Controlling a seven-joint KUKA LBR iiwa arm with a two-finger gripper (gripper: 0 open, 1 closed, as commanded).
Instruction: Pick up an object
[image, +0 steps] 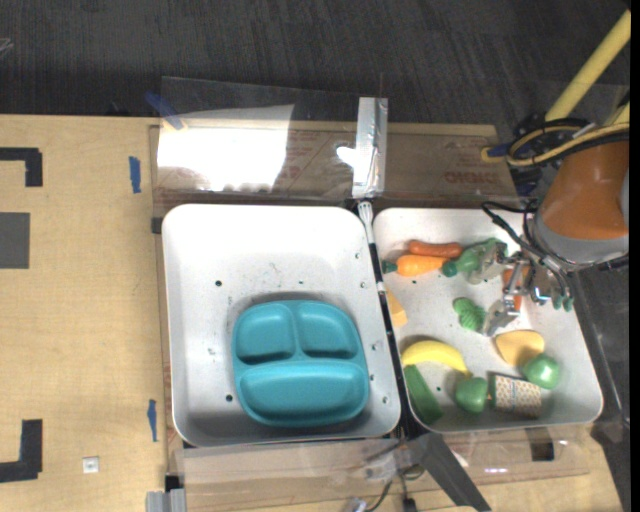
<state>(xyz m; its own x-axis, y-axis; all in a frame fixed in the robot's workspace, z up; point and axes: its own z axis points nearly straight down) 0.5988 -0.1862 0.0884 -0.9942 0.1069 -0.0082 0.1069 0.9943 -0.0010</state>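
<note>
The right bin (585, 400) holds several toy foods. Two orange carrots (428, 257) lie at its back, with a leafy green piece (474, 258) beside them. A small green vegetable (468, 312) sits mid-bin. Toward the front are a yellow banana (433, 353), a green cucumber (421, 392), a round green piece (470, 394), a patterned box (517, 392), a yellow-orange fruit (520, 346) and a green apple (543, 372). My gripper (506, 300) hangs low over the bin's right middle, between the leafy piece and the yellow-orange fruit. Nothing is visibly held in it.
The left bin (190, 250) carries a teal divided tray (298, 362) toward its front. A small yellow piece (397, 311) lies against the wall between the bins. Cables (540, 140) and the arm's orange band (590, 195) crowd the back right.
</note>
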